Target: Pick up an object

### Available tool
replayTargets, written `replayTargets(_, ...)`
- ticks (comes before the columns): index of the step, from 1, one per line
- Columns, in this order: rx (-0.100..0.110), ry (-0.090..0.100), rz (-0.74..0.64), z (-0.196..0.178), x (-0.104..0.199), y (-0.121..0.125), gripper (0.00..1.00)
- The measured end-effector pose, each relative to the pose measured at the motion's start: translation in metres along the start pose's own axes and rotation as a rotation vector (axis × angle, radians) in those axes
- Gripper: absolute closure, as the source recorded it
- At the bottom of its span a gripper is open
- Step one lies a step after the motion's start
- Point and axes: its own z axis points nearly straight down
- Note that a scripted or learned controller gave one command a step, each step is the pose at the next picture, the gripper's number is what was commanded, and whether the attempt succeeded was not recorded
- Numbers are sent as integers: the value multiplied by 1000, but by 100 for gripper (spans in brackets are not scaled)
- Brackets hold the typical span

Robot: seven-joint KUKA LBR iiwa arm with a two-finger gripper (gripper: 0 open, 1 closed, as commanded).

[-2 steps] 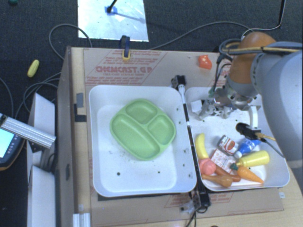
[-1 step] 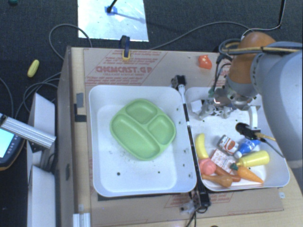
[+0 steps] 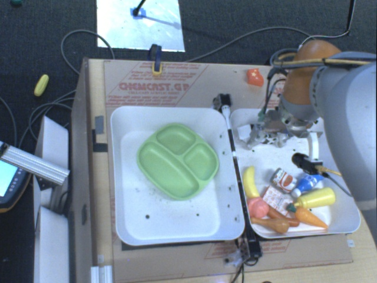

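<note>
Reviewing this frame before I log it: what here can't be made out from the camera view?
- Gripper: the wrist above covers its fingers, so open or shut cannot be told, nor whether it holds anything.
- Right bin: the grey arm hides its far right part.
- Small packet among the toys: its print is too small to read.
- Orange carrot: partly tucked under the yellow bottle.

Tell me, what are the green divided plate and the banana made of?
The green plate looks like molded plastic: one even color, soft sheen, rounded compartment walls. The banana seems to be a plastic toy, judging by its smooth, uniform yellow surface, though the view is too coarse to be sure.
</note>
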Motion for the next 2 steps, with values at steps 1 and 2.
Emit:
replayTargets(1,-15,27,-10,2,-42,-2,0)
replayTargets(2,-5,16,-5,1,-10,0,0)
